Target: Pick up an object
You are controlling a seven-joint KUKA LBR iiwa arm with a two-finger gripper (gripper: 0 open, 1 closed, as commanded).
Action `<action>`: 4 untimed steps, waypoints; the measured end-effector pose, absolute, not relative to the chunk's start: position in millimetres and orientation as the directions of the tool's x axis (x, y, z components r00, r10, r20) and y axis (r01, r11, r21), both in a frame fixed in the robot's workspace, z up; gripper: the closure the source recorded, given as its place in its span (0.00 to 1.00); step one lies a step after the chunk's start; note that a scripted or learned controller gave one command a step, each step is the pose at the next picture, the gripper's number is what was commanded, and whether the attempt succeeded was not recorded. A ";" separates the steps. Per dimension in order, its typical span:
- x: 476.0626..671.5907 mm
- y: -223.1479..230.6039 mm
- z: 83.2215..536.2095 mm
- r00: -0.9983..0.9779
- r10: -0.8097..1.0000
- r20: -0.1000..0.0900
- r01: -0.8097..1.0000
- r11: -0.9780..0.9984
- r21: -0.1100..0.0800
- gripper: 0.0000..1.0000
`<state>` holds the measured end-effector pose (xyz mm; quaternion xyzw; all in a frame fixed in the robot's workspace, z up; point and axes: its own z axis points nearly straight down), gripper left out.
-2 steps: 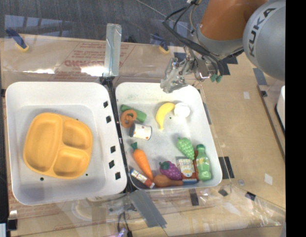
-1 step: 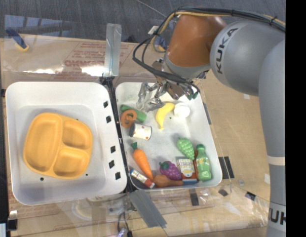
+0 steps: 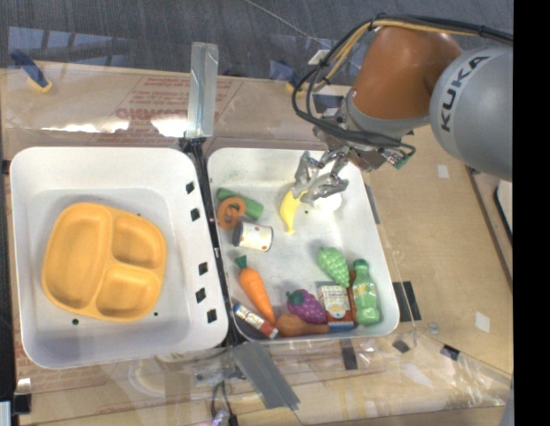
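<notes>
Grey arm with orange band reaching in from upper right, wrist bent down over the right bin (image 3: 381, 238), end effector (image 3: 318, 183) low at its upper middle, finger spread unclear, yellow banana (image 3: 291, 210) just below-left, orange divided plate (image 3: 102, 260) in left bin (image 3: 27, 176).

Arm (image 3: 470, 87) cut off at right.

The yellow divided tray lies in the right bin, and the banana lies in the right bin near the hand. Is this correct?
Not quite. The camera view shows the yellow divided tray in the left bin, not the right one. The rest holds: the banana lies in the right bin, near the hand.
</notes>
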<state>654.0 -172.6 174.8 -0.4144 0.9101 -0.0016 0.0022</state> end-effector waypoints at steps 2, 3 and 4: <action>554.2 -211.3 217.8 -0.418 -0.908 0.000 -0.908 0.418 0.001 1.00; 562.2 -208.7 255.7 0.064 -0.998 -0.001 -0.998 -0.064 -0.003 1.00; 587.7 -178.1 169.7 0.085 -0.996 -0.007 -0.996 -0.085 0.008 1.00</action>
